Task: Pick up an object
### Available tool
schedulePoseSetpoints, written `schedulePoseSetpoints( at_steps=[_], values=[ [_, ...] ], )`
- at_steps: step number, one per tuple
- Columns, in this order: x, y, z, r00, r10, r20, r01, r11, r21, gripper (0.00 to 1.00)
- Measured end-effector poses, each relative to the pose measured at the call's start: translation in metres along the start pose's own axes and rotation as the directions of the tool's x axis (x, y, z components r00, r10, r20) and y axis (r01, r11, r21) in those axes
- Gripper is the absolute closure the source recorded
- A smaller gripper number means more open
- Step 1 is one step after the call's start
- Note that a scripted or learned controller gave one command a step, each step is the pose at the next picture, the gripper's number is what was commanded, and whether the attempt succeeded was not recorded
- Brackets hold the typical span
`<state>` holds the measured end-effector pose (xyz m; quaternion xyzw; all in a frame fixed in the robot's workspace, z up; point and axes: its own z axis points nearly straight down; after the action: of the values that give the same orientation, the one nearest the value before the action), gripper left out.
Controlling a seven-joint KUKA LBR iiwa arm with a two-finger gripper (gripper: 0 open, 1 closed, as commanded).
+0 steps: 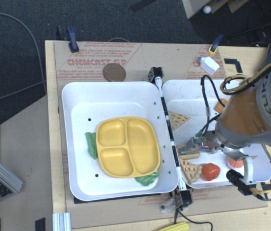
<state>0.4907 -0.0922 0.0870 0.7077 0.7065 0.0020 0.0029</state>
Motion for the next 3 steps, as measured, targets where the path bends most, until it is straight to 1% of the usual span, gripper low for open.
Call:
schedulePoseSetpoints(
  at_steps=[1, 3],
  values=[
    [-0.0041, -0.009, -0.0001, 1.0, -0.001, -0.002, 0.001, 1.0, 0.0, 0.0],
    [-0.0052, -0.0094, -0.0001, 1.0, -0.001, -0.001, 0.001, 1.0, 0.0, 0.0]
  ],
)
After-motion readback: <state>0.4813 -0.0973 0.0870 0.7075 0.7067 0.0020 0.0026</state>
